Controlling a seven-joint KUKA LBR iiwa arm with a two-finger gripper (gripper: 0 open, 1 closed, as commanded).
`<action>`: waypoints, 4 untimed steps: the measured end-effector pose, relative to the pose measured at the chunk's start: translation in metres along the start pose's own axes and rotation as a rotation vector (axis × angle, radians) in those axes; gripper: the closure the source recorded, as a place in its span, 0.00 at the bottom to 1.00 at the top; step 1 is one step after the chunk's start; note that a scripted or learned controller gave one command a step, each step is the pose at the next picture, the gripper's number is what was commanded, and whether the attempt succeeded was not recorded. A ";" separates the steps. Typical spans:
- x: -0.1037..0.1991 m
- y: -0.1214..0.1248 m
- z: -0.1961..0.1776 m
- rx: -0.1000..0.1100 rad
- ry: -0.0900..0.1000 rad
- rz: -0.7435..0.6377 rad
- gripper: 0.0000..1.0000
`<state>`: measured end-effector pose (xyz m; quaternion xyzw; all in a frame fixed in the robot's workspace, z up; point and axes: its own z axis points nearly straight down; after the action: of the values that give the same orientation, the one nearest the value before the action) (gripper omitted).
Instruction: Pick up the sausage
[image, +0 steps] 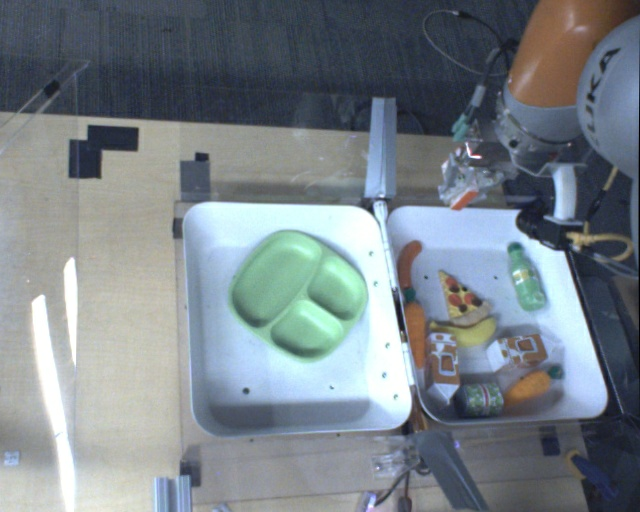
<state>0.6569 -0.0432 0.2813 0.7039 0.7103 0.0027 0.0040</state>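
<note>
The sausage (408, 263), short and reddish-brown, lies in the right bin (580, 330) against its left wall, near the far end. My gripper (464, 187) hangs over the far rim of that bin, up and to the right of the sausage and well apart from it. Nothing of the sausage is covered.
An orange carrot (415, 335) lies just below the sausage along the same wall. The right bin also holds a pizza slice (462, 296), a banana (470, 332), a green bottle (526, 278), two small cartons (442, 358), a can (482, 399) and another carrot (530, 388). A green divided plate (300, 292) sits in the left bin (215, 390).
</note>
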 end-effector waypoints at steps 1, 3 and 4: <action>0.002 0.002 -0.011 -0.004 -0.001 -0.010 1.00; 0.005 0.005 -0.032 -0.012 -0.004 -0.028 1.00; -0.041 -0.041 0.044 0.007 0.002 0.171 1.00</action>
<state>0.6171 -0.0845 0.2369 0.7621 0.6475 0.0010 0.0006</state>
